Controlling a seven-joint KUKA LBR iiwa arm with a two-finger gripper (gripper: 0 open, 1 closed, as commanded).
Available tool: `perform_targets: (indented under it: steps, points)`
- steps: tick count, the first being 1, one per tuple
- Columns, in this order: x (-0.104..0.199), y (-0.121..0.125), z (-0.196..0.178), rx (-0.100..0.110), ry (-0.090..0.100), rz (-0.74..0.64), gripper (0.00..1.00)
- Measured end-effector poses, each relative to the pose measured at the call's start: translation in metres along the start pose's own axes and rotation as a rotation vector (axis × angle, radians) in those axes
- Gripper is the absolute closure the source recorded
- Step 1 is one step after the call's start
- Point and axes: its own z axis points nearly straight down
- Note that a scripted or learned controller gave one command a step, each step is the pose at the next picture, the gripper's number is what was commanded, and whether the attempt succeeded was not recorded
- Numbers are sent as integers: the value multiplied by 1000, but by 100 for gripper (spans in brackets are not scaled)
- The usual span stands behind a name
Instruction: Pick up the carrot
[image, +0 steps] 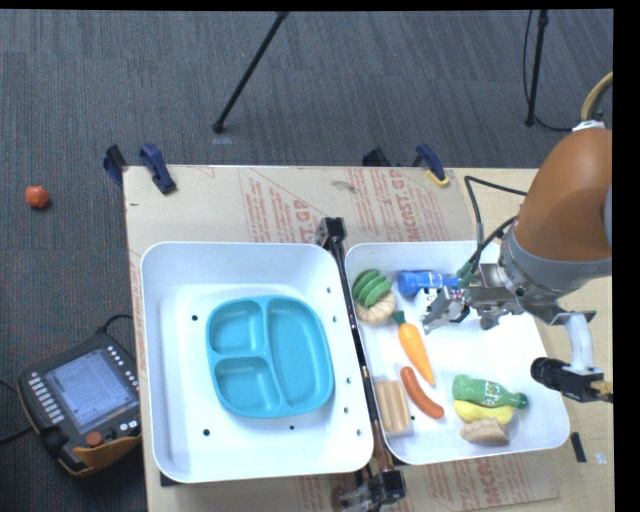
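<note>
The carrot (415, 352) lies in the right bin (535, 425), just below and left of the jaws (441, 307), which hover apart from it beside the blue bottle (424, 283). Whether they are spread, I cannot tell.

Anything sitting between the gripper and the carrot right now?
No. In the camera view the gripper hangs just right of the carrot; bare white floor of the right bin separates them.

Smooth glossy plastic carrot (415, 352); glossy white plastic bins (160, 300); matt blue tray (268, 356); bare wooden bench (260, 205).
</note>
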Motion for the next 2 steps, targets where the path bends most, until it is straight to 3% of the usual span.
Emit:
perform_targets:
  steps: [1,2]
  points:
    - [2,46,82,0,0,-170,0]
    - [-1,41,155,0,0,-309,0]
